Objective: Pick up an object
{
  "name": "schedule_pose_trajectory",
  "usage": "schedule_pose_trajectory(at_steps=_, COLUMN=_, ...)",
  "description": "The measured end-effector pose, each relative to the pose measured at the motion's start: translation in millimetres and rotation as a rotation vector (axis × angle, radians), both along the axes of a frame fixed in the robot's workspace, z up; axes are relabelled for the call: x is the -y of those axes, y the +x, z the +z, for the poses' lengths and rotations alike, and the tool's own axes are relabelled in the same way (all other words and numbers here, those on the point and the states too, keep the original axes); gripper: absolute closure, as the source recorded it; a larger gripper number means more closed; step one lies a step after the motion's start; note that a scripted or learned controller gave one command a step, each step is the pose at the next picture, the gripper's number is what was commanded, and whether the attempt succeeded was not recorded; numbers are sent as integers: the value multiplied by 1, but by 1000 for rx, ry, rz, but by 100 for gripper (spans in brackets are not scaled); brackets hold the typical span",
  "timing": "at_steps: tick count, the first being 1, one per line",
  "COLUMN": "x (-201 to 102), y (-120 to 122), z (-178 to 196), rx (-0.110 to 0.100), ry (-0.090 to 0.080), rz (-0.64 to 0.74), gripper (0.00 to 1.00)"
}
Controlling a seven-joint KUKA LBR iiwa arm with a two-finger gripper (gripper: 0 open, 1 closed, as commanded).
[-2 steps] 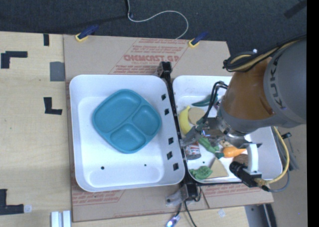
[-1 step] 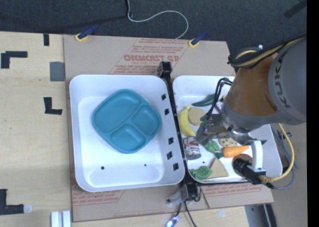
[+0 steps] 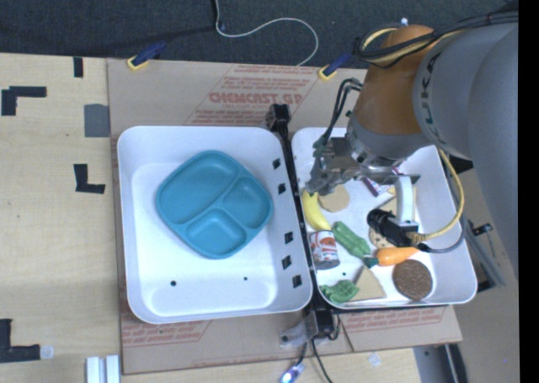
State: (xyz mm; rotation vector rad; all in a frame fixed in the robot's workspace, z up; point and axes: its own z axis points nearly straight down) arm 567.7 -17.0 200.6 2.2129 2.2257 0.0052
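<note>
The banana [image 3: 314,210] lies in the right bin [image 3: 455,289], close to the wall the two bins share. It is long and curved, and it runs from the top of the bin down toward the bottom, with its lower tip bending a little to the right. The gripper [image 3: 327,172] sits right above the banana's top end, and I cannot tell if it is touching it or how its jaws stand. Just right of the banana is a small tan cookie [image 3: 336,200]. Below the banana stands a little can [image 3: 325,249] with a red label. A green pepper [image 3: 351,238] lies at a slant beside the can. Further right is an orange carrot [image 3: 396,257], pointing left to right. Below it sits a round brown disc [image 3: 413,279]. A green leafy bit [image 3: 341,291] rests in the bottom corner, next to a tan wedge [image 3: 370,284]. The grey arm [image 3: 472,78] with its orange band [image 3: 389,91] reaches in from the right. The left bin [image 3: 143,289] holds a blue plate [image 3: 214,203] with three parts.
</note>
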Motion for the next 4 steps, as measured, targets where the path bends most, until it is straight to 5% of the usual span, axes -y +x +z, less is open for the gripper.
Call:
schedule_pose_trajectory(at_steps=1, x=38, y=-78, z=132, rx=4, ry=-1, rz=-9, gripper=100)
schedule_pose_trajectory(at_steps=2, x=-10, y=-85, z=59, rx=-13, ry=1, rz=-2, gripper=100)
schedule_pose_trajectory(at_steps=4, x=-75, y=-84, z=167, rx=-2, ry=1, rz=0, gripper=100)
